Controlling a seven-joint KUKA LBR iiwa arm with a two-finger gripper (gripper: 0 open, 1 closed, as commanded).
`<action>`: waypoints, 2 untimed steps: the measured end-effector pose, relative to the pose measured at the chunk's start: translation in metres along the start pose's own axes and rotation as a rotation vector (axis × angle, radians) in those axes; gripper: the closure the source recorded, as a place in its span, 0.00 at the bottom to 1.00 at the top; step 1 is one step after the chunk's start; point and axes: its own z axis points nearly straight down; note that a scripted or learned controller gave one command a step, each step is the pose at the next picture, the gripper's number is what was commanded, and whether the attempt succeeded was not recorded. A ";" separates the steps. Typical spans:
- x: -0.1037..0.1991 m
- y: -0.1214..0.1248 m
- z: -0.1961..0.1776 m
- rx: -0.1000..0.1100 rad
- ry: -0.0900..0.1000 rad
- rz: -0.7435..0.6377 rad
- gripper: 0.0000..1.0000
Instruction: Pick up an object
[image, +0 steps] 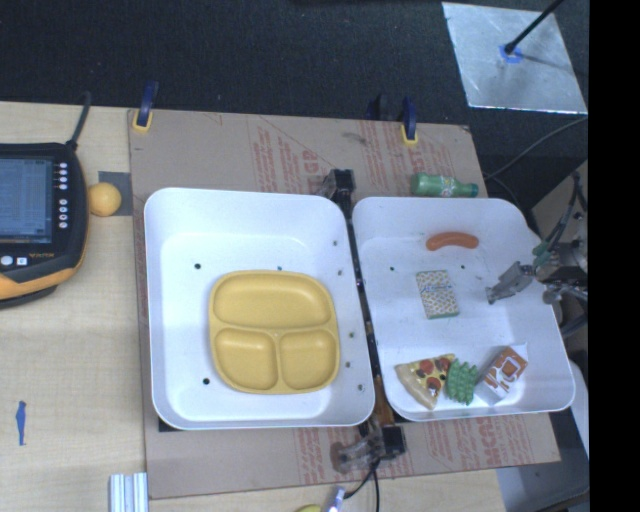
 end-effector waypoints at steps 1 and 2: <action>0.036 0.047 0.049 0.001 -0.001 -0.002 0.00; 0.067 0.057 0.118 0.002 -0.001 -0.002 0.00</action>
